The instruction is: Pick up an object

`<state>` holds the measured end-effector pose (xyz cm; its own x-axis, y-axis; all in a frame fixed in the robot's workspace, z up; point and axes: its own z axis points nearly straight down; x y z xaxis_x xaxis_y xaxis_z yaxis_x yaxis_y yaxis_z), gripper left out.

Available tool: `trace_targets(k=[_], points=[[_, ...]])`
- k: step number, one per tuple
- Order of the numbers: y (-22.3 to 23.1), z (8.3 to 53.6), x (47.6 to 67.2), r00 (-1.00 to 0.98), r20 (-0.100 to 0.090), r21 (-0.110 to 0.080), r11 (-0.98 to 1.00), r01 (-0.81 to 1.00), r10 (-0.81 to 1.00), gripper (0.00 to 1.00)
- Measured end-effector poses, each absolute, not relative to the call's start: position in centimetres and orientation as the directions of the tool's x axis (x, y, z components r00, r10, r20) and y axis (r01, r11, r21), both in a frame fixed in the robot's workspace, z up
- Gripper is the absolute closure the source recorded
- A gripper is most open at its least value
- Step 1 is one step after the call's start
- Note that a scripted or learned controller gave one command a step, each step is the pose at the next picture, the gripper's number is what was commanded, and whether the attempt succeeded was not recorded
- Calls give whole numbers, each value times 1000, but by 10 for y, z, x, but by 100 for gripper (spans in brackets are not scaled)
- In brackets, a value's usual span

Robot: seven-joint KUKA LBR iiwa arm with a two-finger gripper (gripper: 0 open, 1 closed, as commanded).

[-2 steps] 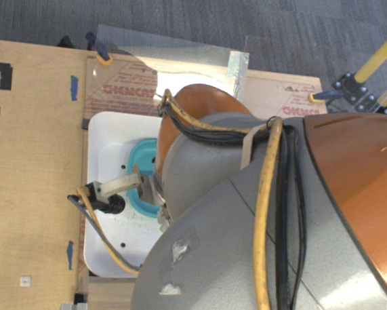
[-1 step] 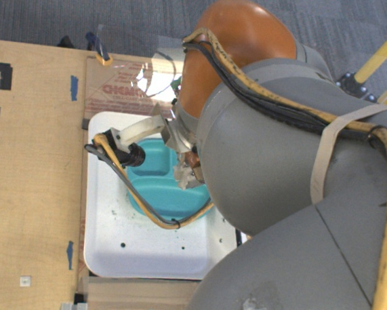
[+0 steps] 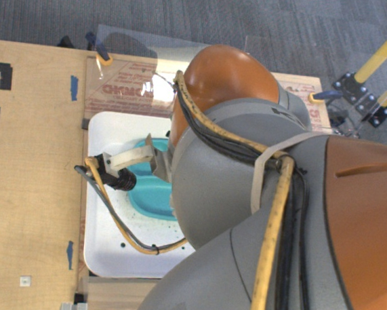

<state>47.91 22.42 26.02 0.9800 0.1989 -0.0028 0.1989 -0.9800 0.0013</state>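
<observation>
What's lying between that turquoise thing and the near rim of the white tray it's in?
No object there. In the camera view, from the turquoise object to the white bin's near rim is bare floor with a few tiny dark specks.

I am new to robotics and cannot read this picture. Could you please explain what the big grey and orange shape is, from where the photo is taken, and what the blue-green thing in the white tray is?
The big grey and orange shape is a robot arm. One camera, fixed above the bench, looks down at a slant. The arm reaches in from the right and is close to the lens, so it looks huge. Under it stands a shallow white bin. In the bin lies a turquoise object, partly hidden by the arm, so I cannot name it. The gripper is above that object, but I cannot tell whether it holds anything.
</observation>
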Motion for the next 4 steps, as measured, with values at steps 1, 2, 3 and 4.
trace_targets(k=[1, 2, 3, 4], points=[[224, 219, 478, 706, -6, -3, -707, 708, 708, 100], [224, 107, 481, 939, -11, 0, -939, 344, 344, 100], [226, 282, 480, 980, 7, -3, -980, 200, 200, 100], [224, 197, 478, 819, -9, -2, -819, 574, 574, 100]])
